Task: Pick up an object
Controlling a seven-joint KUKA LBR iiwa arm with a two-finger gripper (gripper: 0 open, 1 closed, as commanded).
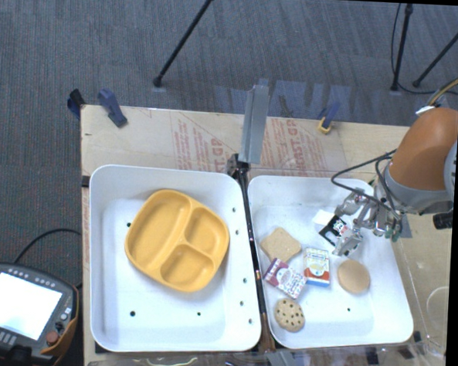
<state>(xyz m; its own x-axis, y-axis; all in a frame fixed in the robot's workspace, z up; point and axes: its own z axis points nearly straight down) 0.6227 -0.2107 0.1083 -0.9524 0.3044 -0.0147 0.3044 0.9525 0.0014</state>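
Nothing is lifted yet: every candidate lies flat on the floor of the right bin. Nearest the jaws is a small black-and-white packet, just to their left and apparently touching or all but touching the gear. Just below the jaws sits a round tan disc; to its left, a little carton with red and white print. Further left of the jaws lie a square cracker and a pink-and-white pouch, and lowest of all a chocolate-chip cookie.

The jaws themselves are down low in the bin, over its upper right part, but the metal there is a tangle from this angle. I cannot tell how wide they stand, and I see no item between them. So, by my reading, the approach is made and the grasp and lift are both left to do.

Out beyond, the left bin holds a yellow divided plate, well apart from the jaws. Both bins rest on the worktop.
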